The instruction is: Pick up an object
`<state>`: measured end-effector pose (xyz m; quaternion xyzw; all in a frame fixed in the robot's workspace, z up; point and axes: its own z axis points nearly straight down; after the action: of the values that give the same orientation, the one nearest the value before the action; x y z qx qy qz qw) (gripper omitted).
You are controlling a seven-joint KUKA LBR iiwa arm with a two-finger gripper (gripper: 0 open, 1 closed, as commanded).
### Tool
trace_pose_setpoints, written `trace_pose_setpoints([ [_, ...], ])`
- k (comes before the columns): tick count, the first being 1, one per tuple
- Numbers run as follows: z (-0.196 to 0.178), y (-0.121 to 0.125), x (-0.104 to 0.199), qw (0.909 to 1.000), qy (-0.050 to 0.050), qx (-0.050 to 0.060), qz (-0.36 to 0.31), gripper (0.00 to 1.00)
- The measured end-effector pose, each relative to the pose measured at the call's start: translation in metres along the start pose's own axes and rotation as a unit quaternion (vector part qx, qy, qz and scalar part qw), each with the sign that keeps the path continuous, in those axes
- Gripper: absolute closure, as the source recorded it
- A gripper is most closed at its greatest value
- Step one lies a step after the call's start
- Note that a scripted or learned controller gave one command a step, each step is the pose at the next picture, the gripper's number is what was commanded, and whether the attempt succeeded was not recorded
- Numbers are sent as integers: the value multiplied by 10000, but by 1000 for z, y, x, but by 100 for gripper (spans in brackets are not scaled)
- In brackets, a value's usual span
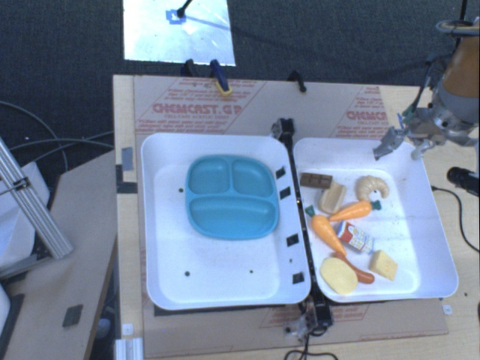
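My gripper [403, 146] hangs open above the far right corner of the right bin [439, 223], with nothing between its fingers. Toy food lies in that bin: a brown chocolate bar [316, 179], a beige block [331, 198], a croissant [373, 187], two carrots [351, 211] [326, 233], a small red-and-white can [357, 238], a cheese wedge [384, 264], a yellow potato-like piece [339, 274] and a sausage [363, 276]. The croissant is the nearest piece, below and left of the fingers.
The left bin [165, 276] holds a blue divided plate [231, 198]. A black divider with clips [295, 201] runs between the bins. Cardboard [195, 107] lies under both. A shiny metal sheet [178, 21] lies beyond the bench. An aluminium rail [30, 201] stands at left.
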<state>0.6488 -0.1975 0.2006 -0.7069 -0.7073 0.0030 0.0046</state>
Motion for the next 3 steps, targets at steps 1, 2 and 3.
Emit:
trace_pose_setpoints([
  [1, -9, 3, 0, 10000, -14, -66, -13, 0],
  [2, 53, 1, 2, 10000, -13, -48, -11, 0],
  [3, 95, 1, 7, 10000, -12, -49, -28, 0],
])
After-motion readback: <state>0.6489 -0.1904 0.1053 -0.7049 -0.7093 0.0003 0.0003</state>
